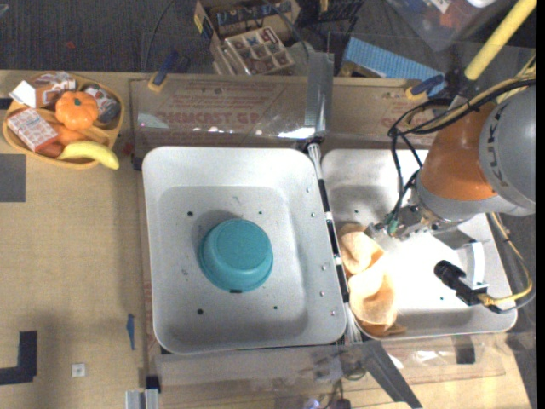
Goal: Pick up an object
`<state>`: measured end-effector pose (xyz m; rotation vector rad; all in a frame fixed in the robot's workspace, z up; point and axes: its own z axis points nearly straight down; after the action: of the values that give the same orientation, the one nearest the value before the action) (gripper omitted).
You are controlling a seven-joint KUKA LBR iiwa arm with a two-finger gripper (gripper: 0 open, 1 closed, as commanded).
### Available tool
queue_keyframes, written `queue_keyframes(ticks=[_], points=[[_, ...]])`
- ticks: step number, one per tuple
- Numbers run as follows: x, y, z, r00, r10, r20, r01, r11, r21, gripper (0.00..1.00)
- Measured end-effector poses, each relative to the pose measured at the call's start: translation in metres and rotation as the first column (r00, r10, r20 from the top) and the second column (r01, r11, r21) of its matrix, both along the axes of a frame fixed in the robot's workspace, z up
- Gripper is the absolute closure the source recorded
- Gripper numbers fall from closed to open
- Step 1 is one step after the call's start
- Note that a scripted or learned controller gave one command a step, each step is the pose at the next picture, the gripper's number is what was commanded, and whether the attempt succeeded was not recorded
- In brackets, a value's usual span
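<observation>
Claw (393, 226) hangs near tan bowls (368, 284) in right bin (366, 170); its state cannot be told

My bench (68, 254) is a tan board filling the lower and left part of the frame. Two shallow white bins sit on it side by side: the left bin (162, 186) at the centre, the right bin (358, 173) just beside it, their rims touching along a shared edge. In the upper left corner a small basket (17, 133) rests on the bench, well apart from the bins, heaped with toy food.
</observation>
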<state>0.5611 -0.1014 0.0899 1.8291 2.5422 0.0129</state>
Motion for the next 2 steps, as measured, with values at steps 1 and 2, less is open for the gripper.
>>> queue_keyframes(ticks=[1,2], points=[[-0.0001,-0.0001,-0.0001,1.0,0.0,0.0,0.0,1.0,0.0,0.0],[0.005,0.0008,-0.0004,0.997,0.073,-0.001,-0.073,0.997,-0.005,0.0]])
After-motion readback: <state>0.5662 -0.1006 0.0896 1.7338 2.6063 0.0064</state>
